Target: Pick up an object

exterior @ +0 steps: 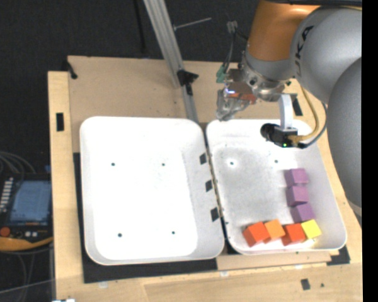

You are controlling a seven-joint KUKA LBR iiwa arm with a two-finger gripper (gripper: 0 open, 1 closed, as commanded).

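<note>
Blocks grouped in the right bin, gripper well apart from them

Purple blocks (297,194) and the orange, red and yellow blocks (280,231) sit along the right bin's (252,168) near right corner. The gripper (229,109) hangs over that bin's far left edge; how wide it stands I cannot tell.

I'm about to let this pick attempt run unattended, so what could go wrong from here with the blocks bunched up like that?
1. The blocks sit tightly packed in the right bin's near corner, so the claw may struggle to get around a single one.
2. They lie close to the bin wall, so a descent there could strike the rim.
3. The claw is over the bin's far edge, well away from the blocks, so a grasp near there would likely close on nothing.
</note>
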